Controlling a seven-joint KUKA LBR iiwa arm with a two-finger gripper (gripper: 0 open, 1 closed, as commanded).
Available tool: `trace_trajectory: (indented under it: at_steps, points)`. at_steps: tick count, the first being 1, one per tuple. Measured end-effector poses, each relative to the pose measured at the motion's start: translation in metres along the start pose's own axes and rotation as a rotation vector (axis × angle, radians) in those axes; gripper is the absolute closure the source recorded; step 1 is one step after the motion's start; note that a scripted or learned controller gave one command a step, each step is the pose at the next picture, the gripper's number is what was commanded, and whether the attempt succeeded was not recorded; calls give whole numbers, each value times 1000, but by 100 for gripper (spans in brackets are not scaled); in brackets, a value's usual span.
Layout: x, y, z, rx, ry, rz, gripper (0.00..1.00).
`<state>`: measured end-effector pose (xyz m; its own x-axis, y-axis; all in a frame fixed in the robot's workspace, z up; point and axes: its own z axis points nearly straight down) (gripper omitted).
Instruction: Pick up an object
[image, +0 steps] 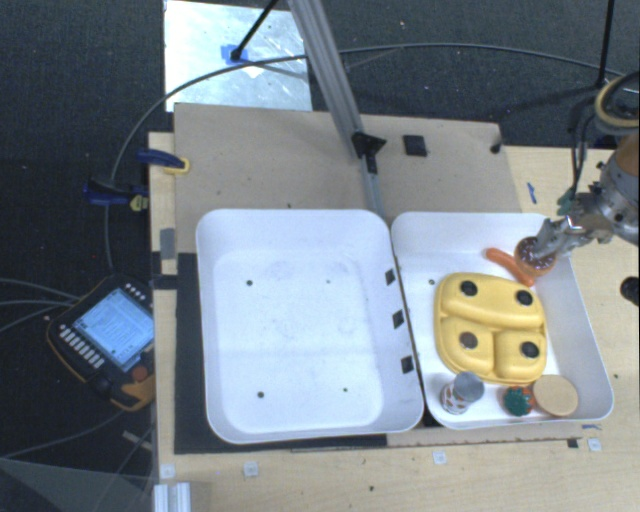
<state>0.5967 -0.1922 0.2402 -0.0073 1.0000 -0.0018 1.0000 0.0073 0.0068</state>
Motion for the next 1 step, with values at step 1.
trace_trajectory:
  at_steps: [1]
  points:
    - [0,2,-46,0,0,0,100]
